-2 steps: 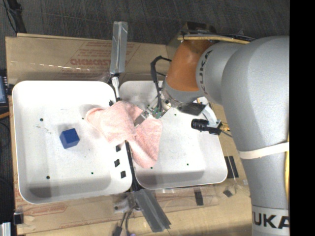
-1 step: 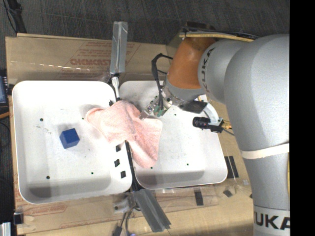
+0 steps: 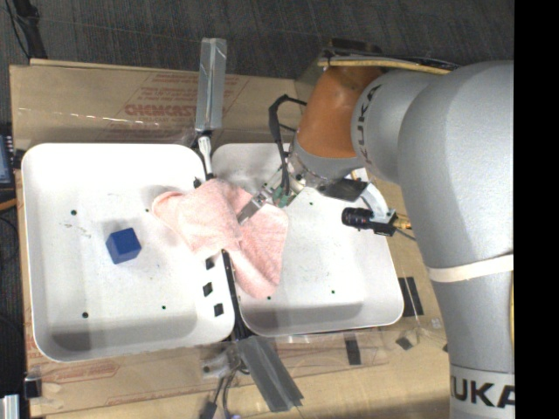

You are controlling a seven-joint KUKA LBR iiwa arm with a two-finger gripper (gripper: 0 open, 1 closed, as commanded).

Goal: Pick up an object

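A pink cloth [image 3: 229, 225] lies crumpled across the wall between the two bins, part in the left bin [image 3: 52, 321] and part in the right bin [image 3: 349, 278]. A small blue cube [image 3: 123, 244] sits on the floor of the left bin, apart from the cloth. My gripper [image 3: 254, 207] reaches down from the orange-banded wrist [image 3: 327, 120] and its tip rests at the cloth's upper right part, over the right bin's left side. The arm's body hides the far right of that bin.
A grey upright bar [image 3: 210, 85] stands behind the bins at the dividing wall. A black fitting [image 3: 367, 220] sticks out from the wrist over the right bin. Cardboard [image 3: 105, 94] lies under the bins. The left bin has bare floor around the cube.
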